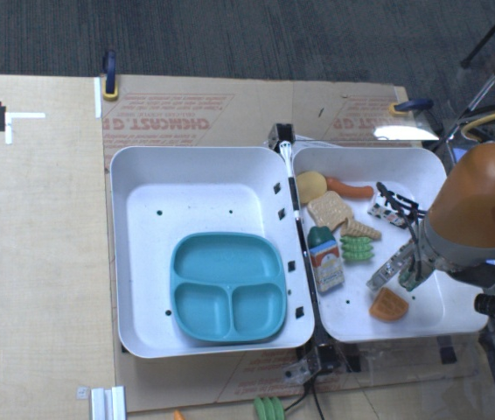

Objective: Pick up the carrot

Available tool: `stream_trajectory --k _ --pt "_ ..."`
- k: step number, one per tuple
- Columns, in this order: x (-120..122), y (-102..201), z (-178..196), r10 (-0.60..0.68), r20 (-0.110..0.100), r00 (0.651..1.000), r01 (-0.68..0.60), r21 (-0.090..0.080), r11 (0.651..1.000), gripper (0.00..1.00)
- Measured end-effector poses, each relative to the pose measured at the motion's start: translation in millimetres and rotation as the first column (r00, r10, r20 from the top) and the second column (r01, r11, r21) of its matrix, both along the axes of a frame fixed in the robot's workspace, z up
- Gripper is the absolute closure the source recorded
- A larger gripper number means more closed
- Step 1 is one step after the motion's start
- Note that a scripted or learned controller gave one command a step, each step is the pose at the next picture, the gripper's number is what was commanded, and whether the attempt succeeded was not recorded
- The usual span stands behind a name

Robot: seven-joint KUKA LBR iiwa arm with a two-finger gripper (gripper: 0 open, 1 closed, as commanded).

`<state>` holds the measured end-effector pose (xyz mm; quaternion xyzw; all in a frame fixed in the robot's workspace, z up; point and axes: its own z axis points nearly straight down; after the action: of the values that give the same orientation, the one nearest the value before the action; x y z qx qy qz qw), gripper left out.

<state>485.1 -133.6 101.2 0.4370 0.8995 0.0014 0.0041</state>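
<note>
1. Orange and slim, the carrot point(351, 187) is lying at the far edge of the right bin point(422, 166), beside a yellow toy food point(311, 184).
2. The hand point(398, 271) is being held low over the same bin, near an orange wedge point(389, 304); whether it is clenched or released cannot be told.
3. A wrong pick is being risked: the wedge, similar in colour, is lying much nearer the hand than the carrot.
4. Crackers point(330, 210), green pods point(357, 248) and a small carton point(325, 257) are crowding the right bin, so neighbours could be knocked.
5. A teal divided plate point(228, 285) is sitting in the left bin point(197, 175) on the worktop point(38, 261).
</note>
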Motion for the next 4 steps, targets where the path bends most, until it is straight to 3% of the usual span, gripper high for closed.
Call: stream_trajectory --k 1,2,3,4 --pt "0.0 0.0 0.0 0.000 0.000 1.000 0.000 0.000 1.000 0.00" --pt "2.9 -0.5 9.3 -0.004 0.007 1.000 0.004 -0.001 1.000 1.00" --pt "2.8 -0.4 9.3 -0.005 0.006 1.000 0.005 -0.001 1.000 0.00" --pt "-6.0 36.4 -9.9 -0.057 -0.008 0.998 0.057 0.002 0.998 0.00"
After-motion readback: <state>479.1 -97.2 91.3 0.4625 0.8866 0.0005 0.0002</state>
